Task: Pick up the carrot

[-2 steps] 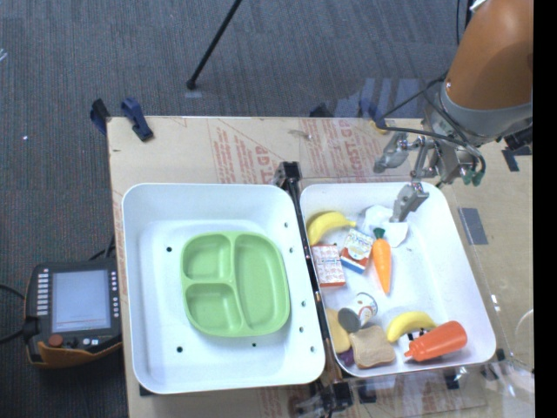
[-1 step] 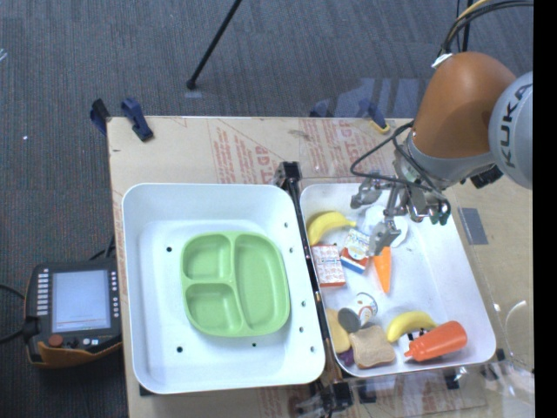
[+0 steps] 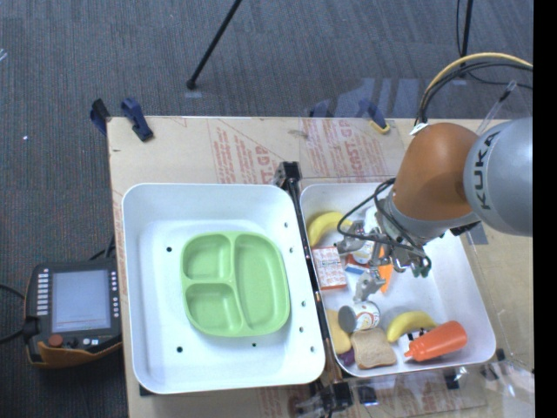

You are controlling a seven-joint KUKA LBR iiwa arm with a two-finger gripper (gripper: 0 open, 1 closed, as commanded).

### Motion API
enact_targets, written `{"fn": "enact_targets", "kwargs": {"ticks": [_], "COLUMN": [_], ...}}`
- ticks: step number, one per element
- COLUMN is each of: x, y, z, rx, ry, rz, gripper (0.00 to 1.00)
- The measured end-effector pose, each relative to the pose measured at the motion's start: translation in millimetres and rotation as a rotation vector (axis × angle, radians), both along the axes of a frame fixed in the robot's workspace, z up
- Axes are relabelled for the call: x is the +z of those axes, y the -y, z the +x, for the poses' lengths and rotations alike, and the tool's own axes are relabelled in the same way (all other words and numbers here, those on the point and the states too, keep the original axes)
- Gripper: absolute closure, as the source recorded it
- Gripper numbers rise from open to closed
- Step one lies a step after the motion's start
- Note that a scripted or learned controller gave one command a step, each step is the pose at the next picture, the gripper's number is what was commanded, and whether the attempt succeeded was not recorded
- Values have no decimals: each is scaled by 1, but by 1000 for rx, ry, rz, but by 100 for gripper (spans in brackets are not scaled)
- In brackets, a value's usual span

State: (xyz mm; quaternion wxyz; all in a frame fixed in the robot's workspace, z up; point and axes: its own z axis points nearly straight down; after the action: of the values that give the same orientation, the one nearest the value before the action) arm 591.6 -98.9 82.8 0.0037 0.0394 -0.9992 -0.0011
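Observation:
The carrot [image 3: 438, 340] is an orange tapered piece lying near the front right corner of the right bin [image 3: 470, 277], with its thick end to the right. My gripper [image 3: 374, 274] hangs below the orange wrist band over the middle of that bin, well to the left of the carrot and farther back. It is low among the items there, just above a small can [image 3: 361, 314]. A small orange and blue scrap [image 3: 384, 279] shows right beside the gripper; what it is I cannot make out.
The right bin also holds a banana [image 3: 324, 225] at the back left, a red and white box [image 3: 328, 266], a second banana [image 3: 407, 325] next to the carrot, and a bread slice [image 3: 374, 348]. A green divided plate [image 3: 235, 283] lies in the left bin [image 3: 148, 233].

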Motion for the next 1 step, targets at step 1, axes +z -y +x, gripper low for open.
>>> {"fn": "enact_targets", "kwargs": {"ticks": [1], "x": [5], "y": [-2], "z": [-46], "rx": [224], "ry": [8], "rz": [0], "gripper": [0]}}
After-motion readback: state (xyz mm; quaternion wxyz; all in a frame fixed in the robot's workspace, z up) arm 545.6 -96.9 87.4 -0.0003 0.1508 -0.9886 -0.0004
